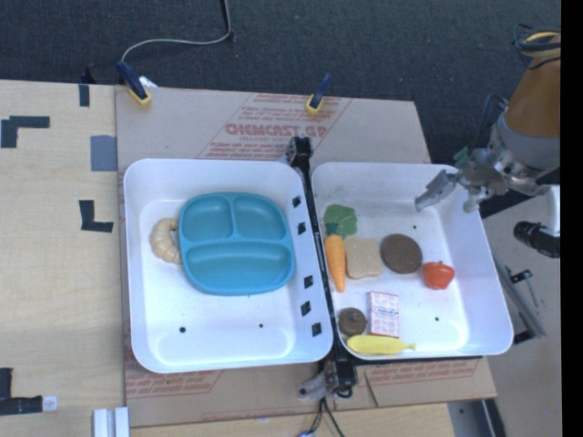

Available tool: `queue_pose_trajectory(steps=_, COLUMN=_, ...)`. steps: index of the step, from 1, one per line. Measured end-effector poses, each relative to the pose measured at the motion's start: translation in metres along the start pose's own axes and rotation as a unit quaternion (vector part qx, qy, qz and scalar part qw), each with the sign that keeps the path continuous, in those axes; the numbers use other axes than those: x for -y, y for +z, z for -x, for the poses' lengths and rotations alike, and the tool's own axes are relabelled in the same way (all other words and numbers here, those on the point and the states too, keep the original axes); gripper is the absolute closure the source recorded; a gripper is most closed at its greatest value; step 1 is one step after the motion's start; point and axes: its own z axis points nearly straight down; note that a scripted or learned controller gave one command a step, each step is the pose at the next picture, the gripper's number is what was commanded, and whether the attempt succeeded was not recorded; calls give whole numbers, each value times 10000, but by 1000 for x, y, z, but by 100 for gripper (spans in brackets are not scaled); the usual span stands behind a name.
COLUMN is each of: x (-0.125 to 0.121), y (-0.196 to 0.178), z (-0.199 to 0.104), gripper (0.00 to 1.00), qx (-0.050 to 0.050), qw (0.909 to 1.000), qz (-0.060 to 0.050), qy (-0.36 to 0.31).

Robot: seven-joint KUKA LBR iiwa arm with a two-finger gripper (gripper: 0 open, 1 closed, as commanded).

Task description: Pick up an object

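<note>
A banana (380,344) lies at the near rim of the right bin (483,271), beside a tomato (438,275) and a cookie (401,253). The gripper (451,189) hovers above, spread and empty. Best to drop straight down over the well-separated tomato.

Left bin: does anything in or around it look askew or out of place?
One thing: a tan, curled food piece lies wedged between the blue divided plate and the left bin's left wall, partly tucked under the plate's edge. The plate itself sits slightly rotated.
</note>
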Motion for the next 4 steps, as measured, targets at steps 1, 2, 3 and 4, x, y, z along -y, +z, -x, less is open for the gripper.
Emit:
queue_pose_trajectory(steps=1, x=6, y=126, z=-18, gripper=0, qx=1, qw=10000, qz=19, qy=-6)
queue_pose_trajectory(steps=2, x=47, y=127, z=-30, gripper=0, qx=16, qw=10000, qz=36, qy=0)
queue_pose_trajectory(steps=3, x=2, y=127, z=-67, gripper=0, qx=9, qw=10000, qz=38, qy=-6)
queue_pose_trajectory(steps=4, x=2, y=117, z=-66, gripper=100, qx=12, qw=10000, qz=37, qy=-3)
